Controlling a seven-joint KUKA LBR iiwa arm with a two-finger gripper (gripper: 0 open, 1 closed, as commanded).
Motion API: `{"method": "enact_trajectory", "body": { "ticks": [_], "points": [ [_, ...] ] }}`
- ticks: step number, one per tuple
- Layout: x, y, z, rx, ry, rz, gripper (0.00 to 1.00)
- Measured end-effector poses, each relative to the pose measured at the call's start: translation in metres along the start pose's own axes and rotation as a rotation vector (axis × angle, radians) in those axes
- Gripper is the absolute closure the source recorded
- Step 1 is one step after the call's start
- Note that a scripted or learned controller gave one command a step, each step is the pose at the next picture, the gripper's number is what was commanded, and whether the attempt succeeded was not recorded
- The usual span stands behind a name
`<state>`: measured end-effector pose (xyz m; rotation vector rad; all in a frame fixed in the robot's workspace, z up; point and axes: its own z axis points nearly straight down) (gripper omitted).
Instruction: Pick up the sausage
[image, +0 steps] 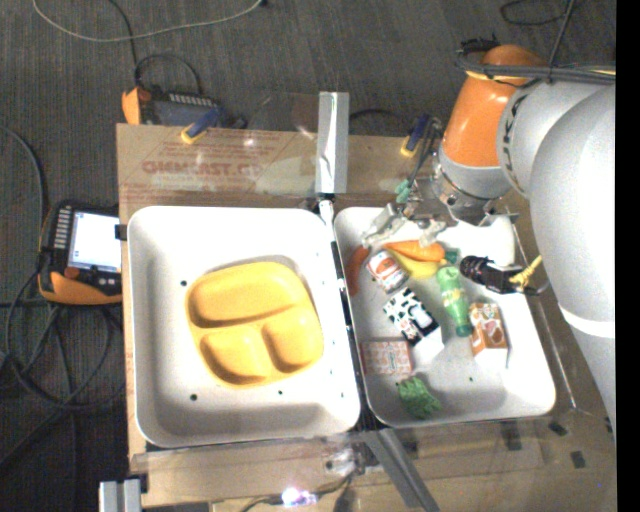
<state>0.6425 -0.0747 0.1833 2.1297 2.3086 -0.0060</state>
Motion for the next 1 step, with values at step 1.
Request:
{"method": "enact_trajectory", "body": {
  "ticks": [1],
  "points": [
    [-0.0314, -0.0154, -0.0627, 0.000, -0.001, 0.064, 0.00]
  ]
}}
